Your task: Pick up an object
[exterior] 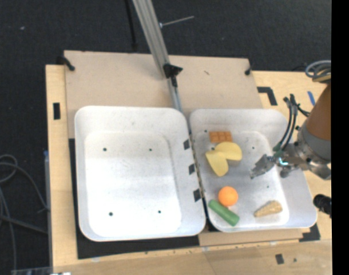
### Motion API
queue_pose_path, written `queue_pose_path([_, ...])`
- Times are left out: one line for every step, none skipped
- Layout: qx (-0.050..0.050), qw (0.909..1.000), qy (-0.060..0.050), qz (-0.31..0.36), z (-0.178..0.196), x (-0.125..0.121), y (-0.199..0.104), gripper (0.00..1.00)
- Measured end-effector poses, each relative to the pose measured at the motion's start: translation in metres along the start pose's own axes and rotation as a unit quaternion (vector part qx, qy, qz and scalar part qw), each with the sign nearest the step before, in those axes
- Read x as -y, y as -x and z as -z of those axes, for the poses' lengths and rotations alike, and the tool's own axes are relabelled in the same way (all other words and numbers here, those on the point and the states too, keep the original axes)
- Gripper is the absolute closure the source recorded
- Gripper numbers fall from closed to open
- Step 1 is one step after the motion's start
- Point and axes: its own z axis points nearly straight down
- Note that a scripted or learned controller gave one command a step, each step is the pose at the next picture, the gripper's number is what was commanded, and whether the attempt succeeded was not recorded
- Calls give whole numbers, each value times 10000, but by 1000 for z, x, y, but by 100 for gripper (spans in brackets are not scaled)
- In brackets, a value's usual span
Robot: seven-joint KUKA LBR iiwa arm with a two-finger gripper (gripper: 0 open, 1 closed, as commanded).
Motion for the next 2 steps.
queue_pose_path([6, 10000, 26, -9, 2, -1, 0, 0])
queue_pose_path([6, 10000, -10, -14, -56, 6, 7, 0])
